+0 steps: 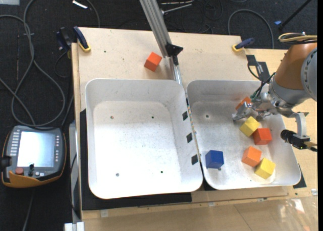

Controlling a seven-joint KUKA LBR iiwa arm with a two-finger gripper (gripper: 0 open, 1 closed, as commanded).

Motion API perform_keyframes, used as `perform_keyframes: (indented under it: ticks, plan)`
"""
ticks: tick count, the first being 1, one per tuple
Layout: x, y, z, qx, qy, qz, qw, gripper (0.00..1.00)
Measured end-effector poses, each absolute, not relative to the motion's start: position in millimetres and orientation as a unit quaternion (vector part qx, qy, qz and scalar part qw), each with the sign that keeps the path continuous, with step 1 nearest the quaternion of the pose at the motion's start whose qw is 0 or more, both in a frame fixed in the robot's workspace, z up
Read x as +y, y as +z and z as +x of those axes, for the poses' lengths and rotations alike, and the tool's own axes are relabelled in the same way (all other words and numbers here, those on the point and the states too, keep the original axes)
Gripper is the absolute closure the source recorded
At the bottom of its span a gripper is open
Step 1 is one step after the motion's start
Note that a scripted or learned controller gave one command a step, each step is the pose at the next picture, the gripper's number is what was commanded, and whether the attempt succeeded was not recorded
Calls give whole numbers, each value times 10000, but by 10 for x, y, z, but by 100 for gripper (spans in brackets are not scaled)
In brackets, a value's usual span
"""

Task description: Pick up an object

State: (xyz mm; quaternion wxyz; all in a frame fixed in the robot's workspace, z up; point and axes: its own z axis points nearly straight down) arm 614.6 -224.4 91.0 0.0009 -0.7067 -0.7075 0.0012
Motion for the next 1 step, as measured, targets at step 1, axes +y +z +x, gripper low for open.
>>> perform_keyframes:
  ticks: [1]
  plan:
    - [-1787,950,5499,-7069,4,-7073,24,0]
